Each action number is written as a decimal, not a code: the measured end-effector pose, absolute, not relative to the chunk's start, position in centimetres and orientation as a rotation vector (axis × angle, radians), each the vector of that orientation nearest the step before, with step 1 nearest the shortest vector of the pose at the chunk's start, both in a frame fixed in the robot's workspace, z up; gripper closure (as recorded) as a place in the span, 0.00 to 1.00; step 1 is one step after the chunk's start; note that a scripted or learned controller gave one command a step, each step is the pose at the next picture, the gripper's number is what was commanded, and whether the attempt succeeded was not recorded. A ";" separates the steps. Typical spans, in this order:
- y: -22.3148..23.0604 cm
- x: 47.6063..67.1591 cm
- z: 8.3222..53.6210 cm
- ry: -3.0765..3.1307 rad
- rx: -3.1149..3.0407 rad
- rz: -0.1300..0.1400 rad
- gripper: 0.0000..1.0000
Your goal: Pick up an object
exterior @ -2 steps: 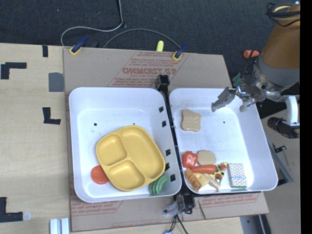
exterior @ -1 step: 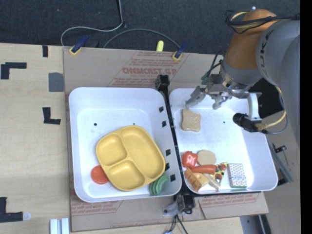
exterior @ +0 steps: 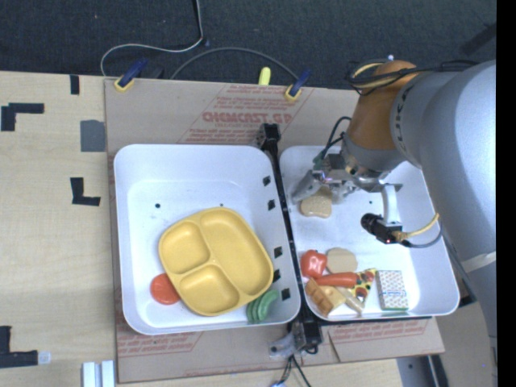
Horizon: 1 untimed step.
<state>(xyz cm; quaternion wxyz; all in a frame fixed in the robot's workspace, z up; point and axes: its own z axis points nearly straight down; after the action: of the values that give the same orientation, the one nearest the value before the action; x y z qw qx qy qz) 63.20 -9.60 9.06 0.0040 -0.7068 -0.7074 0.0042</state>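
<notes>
We saw the arm reaching into the right bin (exterior: 419, 180) with the tool (exterior: 321, 185) low over a pale, cookie-shaped piece (exterior: 316, 207) near the bin's upper left corner. One metal finger slanted down to the left of the piece and seemed to touch its top edge, but we could not tell whether the tool was released or clenched, and nothing showed clearly between its parts. We judged this to be the reaching or closing stage of the pick, with the piece resting on the bin floor. The next move called for a firm close around the piece, then a straight lift. Other toy food (exterior: 343, 280) lay bunched along the bin's lower edge, well apart, and a yellow tray (exterior: 214, 260) sat in the left bin (exterior: 133, 216).
</notes>
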 end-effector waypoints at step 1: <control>-9.5 63.5 10.8 -2.222 -2.217 0.002 1.00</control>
<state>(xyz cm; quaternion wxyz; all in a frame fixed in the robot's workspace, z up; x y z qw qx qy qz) 63.47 -9.47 10.77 0.0013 -0.7062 -0.7080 0.0006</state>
